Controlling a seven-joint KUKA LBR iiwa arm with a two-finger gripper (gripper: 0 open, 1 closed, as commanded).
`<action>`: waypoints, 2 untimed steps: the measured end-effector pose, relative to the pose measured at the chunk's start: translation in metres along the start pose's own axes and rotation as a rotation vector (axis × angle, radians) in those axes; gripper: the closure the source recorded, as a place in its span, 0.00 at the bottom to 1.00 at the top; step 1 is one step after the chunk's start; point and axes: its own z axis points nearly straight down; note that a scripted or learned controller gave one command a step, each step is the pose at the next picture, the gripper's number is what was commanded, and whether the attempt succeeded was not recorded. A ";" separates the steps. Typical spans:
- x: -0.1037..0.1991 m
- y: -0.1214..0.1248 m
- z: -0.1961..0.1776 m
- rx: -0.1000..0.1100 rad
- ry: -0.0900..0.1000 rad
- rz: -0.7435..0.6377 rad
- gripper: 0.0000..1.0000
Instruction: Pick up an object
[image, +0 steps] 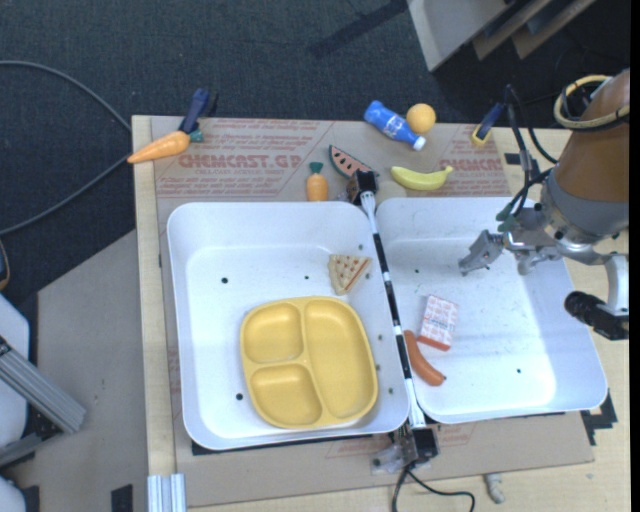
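Camera view: jaws (500, 250) sit over the upper part of the right bin (560, 400), right of frame centre. Can't tell if they're spread or pressed together; nothing visible between them. Nearest pickable items lie below and left of the jaws, well apart from them: small pink-and-white packet (437, 321) and toy sausage (424, 362) just below it, near the bin's left wall. Left bin (200, 260) has a yellow divided plate (308, 360) and a waffle piece (347, 271) above it.

Arm (590, 170) enters from the right edge, wrist angled down-left into the bin.

Upper table (250, 160): carrot (160, 149), banana (421, 178), blue bottle (392, 124), orange ball (422, 117), watermelon slice (346, 161). Red print on the cardboard, partly readable as "CHEMCAST".
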 end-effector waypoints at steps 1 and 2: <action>0.030 0.009 0.078 0.001 0.000 0.001 0.00; 0.027 -0.007 0.117 0.001 0.000 0.001 0.00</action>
